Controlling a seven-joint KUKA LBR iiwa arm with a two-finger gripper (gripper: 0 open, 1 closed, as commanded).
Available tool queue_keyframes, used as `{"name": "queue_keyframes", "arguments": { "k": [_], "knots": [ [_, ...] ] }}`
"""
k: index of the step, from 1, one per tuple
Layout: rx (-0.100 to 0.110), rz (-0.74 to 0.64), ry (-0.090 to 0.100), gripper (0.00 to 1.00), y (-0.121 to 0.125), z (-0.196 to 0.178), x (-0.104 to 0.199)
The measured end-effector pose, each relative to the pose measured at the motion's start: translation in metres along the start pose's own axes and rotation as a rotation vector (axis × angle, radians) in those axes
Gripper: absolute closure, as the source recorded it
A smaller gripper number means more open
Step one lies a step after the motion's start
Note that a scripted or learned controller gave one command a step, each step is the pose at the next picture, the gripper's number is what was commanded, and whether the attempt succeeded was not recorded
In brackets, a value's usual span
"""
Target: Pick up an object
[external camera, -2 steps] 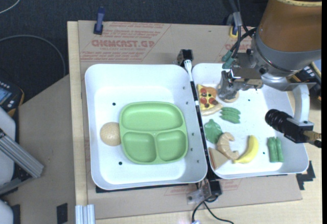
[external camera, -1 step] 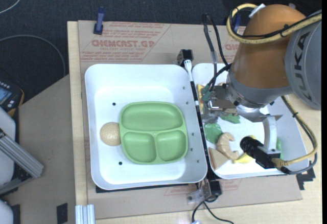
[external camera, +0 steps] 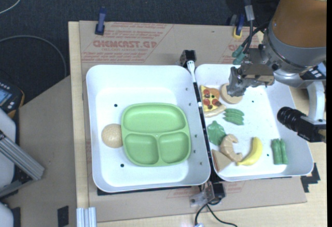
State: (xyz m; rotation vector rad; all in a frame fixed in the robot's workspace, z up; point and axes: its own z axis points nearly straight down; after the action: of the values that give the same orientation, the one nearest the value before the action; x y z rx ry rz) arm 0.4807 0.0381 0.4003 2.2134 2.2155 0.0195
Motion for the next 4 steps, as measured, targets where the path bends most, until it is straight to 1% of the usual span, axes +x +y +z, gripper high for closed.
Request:
{"name": "queue_keyframes", "arguments": {
  "k": [1,2,3,4],
  "knots": [
    [0.026,0.0,-0.003,1.0,-0.004,0.106,0.025],
    [0.026,0.007,-0.004,1.0,0.006,0.179,-0.011],
    [0.012,-0.003,-0.001,1.0,0.021,0.145,0.032],
    [-0.006,0.001,-0.001,1.0,0.067,-0.119,-0.004]
  ]
}}
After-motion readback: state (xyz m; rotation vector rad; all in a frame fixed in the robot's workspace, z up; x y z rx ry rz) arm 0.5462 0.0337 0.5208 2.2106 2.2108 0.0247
